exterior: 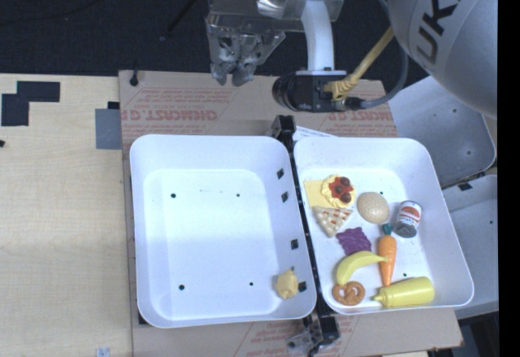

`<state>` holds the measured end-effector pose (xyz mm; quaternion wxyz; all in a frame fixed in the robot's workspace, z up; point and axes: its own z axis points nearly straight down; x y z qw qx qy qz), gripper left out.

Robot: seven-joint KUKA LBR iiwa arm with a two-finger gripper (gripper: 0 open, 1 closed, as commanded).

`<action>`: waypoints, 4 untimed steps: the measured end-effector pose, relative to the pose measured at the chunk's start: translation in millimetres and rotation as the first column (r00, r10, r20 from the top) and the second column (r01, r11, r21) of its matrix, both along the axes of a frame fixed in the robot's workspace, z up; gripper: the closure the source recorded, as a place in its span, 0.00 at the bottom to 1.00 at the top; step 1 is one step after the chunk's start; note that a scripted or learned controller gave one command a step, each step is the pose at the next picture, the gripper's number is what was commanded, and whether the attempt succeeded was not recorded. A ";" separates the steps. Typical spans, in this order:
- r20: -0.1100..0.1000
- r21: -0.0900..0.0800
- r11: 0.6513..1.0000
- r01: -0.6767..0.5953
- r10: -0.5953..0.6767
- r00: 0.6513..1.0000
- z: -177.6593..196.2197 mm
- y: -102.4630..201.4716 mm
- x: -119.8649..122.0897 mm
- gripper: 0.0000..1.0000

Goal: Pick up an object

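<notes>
Hanging high over the far edge of the cardboard sheet (pixel 244 107), the gripper (pixel 234 71) points down with its fingers drawn close together and nothing between them. It sits above the far rim of the left bin (pixel 146 185), well apart from anything it could take.

Every candidate lies nearer and mostly to the right. The right bin (pixel 439 201) holds the crowd: a pizza slice (pixel 338 189), a sandwich wedge (pixel 332 219), a tan egg-like ball (pixel 373 206), a small can (pixel 407 218), a purple piece (pixel 353 241), a carrot (pixel 387 257) lying near-to-far, a banana (pixel 356 264) curving left to right, a pretzel (pixel 351 293) and a yellow squeeze bottle (pixel 405 292) lying left to right against the near wall.

The left bin bears a single small yellow lump (pixel 286 284) tucked into its near right corner, just beside the divider wall; my judgement is that this wall cramps a grasp there. The items in the right bin touch or nearly touch, so open room around any one is scant; the egg-like ball and can look the freest
</notes>
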<state>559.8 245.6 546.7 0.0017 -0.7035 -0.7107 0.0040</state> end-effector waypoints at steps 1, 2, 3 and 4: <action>-0.001 0.000 1.000 -0.001 0.001 1.000 -0.5 -0.1 0.0 0.00; -0.004 -0.002 1.000 -0.006 0.006 1.000 9.0 0.9 -0.1 1.00; -0.015 -0.007 1.000 0.014 -0.014 1.000 -153.7 -45.2 -88.1 1.00; 0.014 0.006 1.000 0.006 -0.006 1.000 -55.7 0.0 -51.5 1.00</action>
